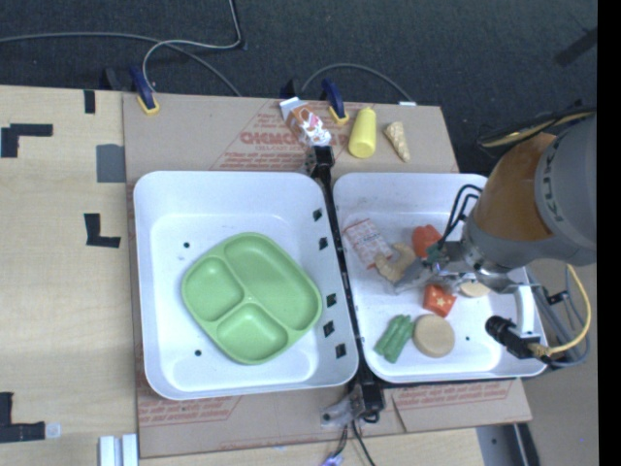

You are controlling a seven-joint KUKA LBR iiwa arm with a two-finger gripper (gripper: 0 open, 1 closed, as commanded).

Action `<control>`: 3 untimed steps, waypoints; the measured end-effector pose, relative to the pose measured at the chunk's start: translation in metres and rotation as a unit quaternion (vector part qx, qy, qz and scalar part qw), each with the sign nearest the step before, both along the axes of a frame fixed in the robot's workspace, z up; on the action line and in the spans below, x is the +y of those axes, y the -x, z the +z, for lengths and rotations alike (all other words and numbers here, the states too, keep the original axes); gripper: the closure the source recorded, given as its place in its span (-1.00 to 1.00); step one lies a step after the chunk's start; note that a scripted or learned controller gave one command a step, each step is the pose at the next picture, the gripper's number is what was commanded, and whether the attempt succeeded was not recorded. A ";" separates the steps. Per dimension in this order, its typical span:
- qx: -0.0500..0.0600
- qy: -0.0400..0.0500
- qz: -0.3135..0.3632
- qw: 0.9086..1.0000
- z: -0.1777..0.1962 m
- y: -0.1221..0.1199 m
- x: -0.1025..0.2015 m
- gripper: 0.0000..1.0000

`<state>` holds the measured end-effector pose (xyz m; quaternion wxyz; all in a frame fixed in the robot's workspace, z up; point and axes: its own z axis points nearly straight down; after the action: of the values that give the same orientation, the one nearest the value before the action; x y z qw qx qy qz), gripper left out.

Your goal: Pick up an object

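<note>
camera view looks down on the small things in the right bin (pixel 388 188), and any of them could be picked. a red round thing (pixel 425 238) lies near the middle of that bin. a red chunk (pixel 439 300) lies a bit closer to the front. the tool (pixel 439 266) hangs low between these two, very close to both. i cannot tell how far open it is, and i cannot see anything held in it. a tan lump (pixel 394 265) lies just beside the tool, on the side toward the other bin. a crumpled clear wrapper (pixel 363 239) with red print touches that lump. near the front wall sit a green pod (pixel 394 338) and a round tan disc (pixel 434 336), side by side. the grey and orange arm (pixel 534 207) comes in over the far side of this bin.

the left bin (pixel 155 202) touches the right one. it holds a green plate (pixel 250 297) with three parts, lying flat.

behind the bins, on a brown cardboard sheet (pixel 194 134), lie a small carton (pixel 306 122), a yellow bottle (pixel 362 132) and a pale cone (pixel 397 141). the bottle and cone are just beside each other. the cardboard rests on the pale wood worktop (pixel 58 289).
</note>
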<state>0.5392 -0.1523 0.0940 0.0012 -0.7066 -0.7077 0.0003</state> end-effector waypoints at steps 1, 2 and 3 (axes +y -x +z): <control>-0.003 0.001 0.000 1.000 -0.007 -0.056 0.007 -1.00; 0.003 0.003 0.000 1.000 -0.009 -0.114 0.048 -1.00; 0.003 0.004 0.000 1.000 0.001 -0.114 0.048 1.00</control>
<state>0.6530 -0.1044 0.0949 0.0008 -0.7064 -0.7078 0.0055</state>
